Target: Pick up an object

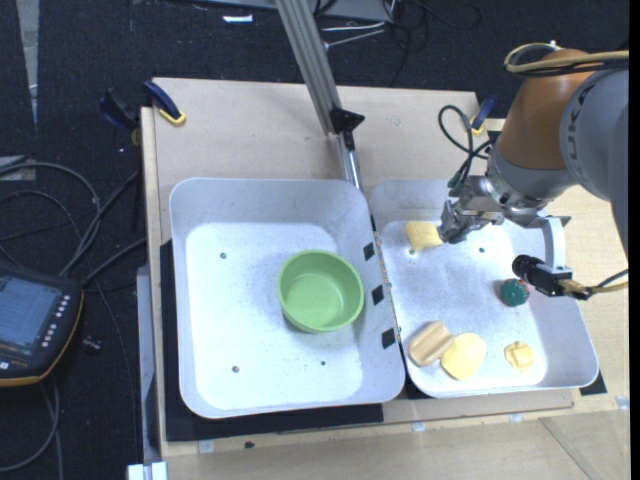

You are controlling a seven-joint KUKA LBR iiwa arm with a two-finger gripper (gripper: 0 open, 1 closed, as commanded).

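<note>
Down at the near edge of the right bin (pixel 560 373), three pale pieces are sitting in a loose row: a tan bread-like piece (pixel 429 342), touching a round yellow piece (pixel 463 356) on its right, and a small yellow block (pixel 518 355) lying apart from them toward the bin's right side. Moving back a little, a small teal ball (pixel 513 293) is resting near the right wall, just beside a black fitting with a cable. Over in the left bin (pixel 200 268), a green bowl (pixel 321 289) is standing upright right of the bin's centre, well apart from everything else. Further back in the right bin, a yellow wedge (pixel 422 235) is lying near the far left corner, and the gripper (pixel 453 226) is hanging right at its right edge, very close or touching. The fingers are pointing down and are dark and small here; how far apart they are standing cannot be told, and nothing is visibly sitting between them. Behind it, the grey arm (pixel 590 138) with its orange band (pixel 535 108) is reaching in from the right, cables looping over it.
</note>
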